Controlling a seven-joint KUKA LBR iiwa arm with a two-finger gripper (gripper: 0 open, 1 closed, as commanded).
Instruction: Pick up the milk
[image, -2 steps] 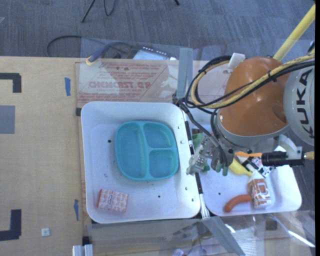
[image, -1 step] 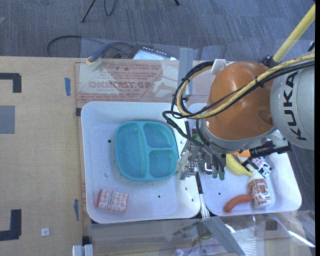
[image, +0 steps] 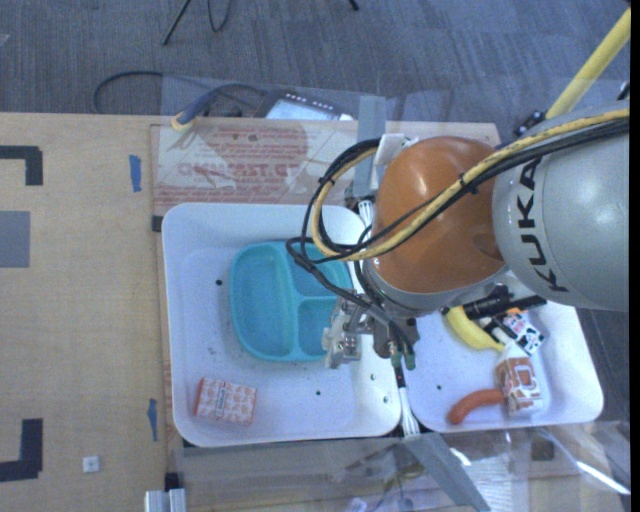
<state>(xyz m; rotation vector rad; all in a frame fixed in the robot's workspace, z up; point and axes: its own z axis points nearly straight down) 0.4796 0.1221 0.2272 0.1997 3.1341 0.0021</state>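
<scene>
Your claw hangs low centre of frame, over the right part of the left bin, at the lower right corner of the blue divided tray. You can't tell from this angle whether it is released or clenched; the metal parts blur together under the wrist. Nothing shows between them.

Around it: the arm's orange band and grey body cover the upper right of the frame and hide the upper parts of both bins. Yellow and black cables loop off the wrist over the tray's upper right edge.

Left bin: the blue tray lies centre, three compartments, nothing seen in them. A small orange-and-white patterned carton lies flat near the bin's lower left corner, well apart from the claw.

Right bin: a banana lies just under the arm's edge, a small black-and-white patterned item beside it. Lower right, the milk, a red-and-white carton, lies on its side, print too small to read. A red-orange sausage-shaped item touches its left side.

Writing: "KUKA" reads on the grey arm, partly cut off. A reddish printed board sits above the left bin; text illegible.
</scene>
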